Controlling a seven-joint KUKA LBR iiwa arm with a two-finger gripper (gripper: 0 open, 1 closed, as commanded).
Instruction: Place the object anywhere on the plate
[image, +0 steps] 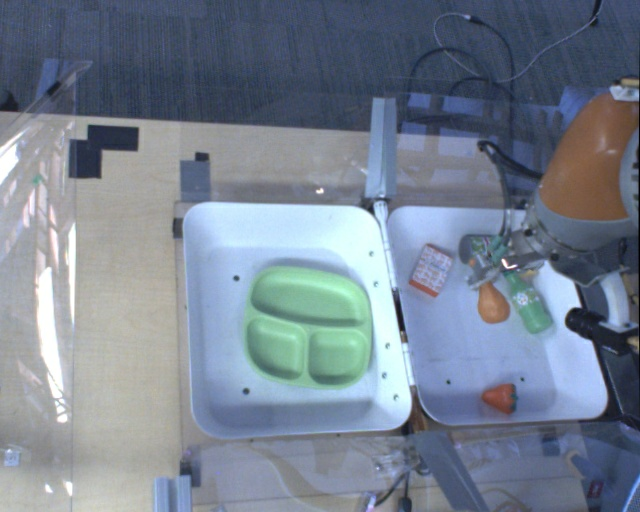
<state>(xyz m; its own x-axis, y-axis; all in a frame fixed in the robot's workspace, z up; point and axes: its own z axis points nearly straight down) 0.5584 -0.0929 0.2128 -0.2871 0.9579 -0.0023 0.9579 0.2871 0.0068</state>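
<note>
Orange pear-shaped object (491, 304) seen in right bin (440, 385), just below gripper (490, 262), touching green bottle (529, 305). Finger state cannot be told; grasp not confirmed. Judged step: pickup. Descent best centred on object, bottle kept clear. Green sectioned plate (306, 326) lies in left bin (215, 300); divider must be cleared. Red-white packet (431, 270) and red pepper (500, 398) noted nearby. Wooden bench (120, 300), dark carpet (250, 50) beyond.
</note>
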